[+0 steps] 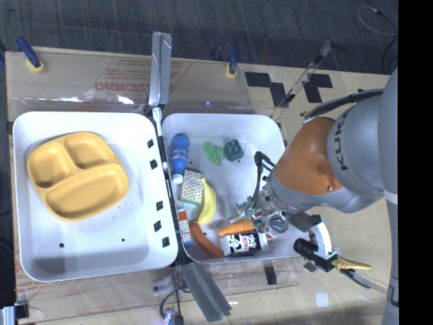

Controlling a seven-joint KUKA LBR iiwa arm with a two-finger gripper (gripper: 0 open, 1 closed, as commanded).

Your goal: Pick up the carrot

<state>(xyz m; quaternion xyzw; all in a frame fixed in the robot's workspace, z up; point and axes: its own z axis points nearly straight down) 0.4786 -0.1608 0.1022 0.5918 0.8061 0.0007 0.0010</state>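
Observation:
The carrot (236, 228) is a short orange piece lying flat near the front edge of the right bin (270, 124). My gripper (260, 217) hangs low over the bin's front right part, right at the carrot's right end. The grey wrist and its orange band (308, 164) cover the bin's right side. From this angle I cannot see whether the gripper touches the carrot.
A black-and-white box (243, 243) lies just in front of the carrot, and a brown sausage (205, 240) to its left. A banana (208, 205), a checked sponge (191, 187), a blue bottle (179, 152) and two green items (223, 151) fill the right bin. The left bin (40, 259) holds a yellow divided tray (76, 173).

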